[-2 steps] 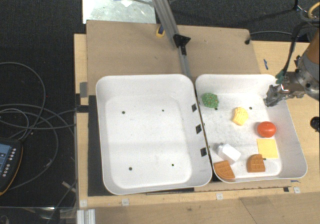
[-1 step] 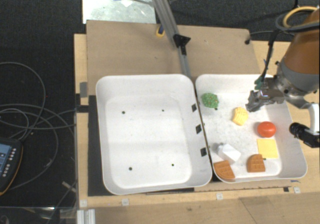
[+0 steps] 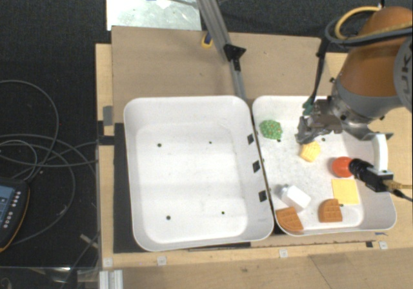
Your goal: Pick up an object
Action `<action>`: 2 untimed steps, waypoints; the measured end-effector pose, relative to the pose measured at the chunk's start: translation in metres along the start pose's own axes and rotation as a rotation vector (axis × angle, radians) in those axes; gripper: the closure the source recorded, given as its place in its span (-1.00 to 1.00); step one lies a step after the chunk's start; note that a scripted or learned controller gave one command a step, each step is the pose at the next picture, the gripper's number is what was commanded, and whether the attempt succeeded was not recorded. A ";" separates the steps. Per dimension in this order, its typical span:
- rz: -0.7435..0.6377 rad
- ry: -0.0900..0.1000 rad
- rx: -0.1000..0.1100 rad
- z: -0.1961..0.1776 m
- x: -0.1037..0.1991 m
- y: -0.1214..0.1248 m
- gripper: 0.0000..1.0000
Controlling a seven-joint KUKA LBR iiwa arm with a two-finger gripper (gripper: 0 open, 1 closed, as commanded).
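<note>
The arm [image 3: 377, 68] reaches in over the right bin [image 3: 284, 110], and its gripper [image 3: 310, 134] hangs low above the bin floor. The dark fingertips sit just above a small yellow piece [image 3: 310, 151], which lies on the floor right below them. Nothing shows between the fingers; whether they stand wide or narrow cannot be told from this angle.

Taking the yellow piece as the mark: a green lump [image 3: 271, 129] lies to its left, near the bin's left wall. A red ball [image 3: 341, 166] lies to its right, partly beside a black fitting. A flat yellow square [image 3: 345, 191] lies below and right of it. A brown waffle [image 3: 330, 211] lies further below, near the front wall, and a second waffle [image 3: 290, 219] lies below and left, at the front-left corner. A white block [image 3: 297, 196] lies just above that second waffle.

The left bin [image 3: 139, 113] stands touching the right bin's left side.
</note>
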State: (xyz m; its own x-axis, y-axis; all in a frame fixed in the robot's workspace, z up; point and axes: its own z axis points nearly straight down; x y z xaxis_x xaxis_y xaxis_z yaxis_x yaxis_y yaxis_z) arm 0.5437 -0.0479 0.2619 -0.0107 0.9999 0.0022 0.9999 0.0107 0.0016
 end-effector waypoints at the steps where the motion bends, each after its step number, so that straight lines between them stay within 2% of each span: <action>1: 0.001 0.000 0.002 0.007 0.046 -0.014 1.00; 2: -0.001 0.001 0.001 0.008 0.103 -0.024 1.00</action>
State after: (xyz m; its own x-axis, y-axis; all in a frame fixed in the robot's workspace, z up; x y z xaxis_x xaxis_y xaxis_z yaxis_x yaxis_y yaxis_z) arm 0.5187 0.0543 0.2541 -0.0114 0.9999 0.0030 0.9999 0.0114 0.0003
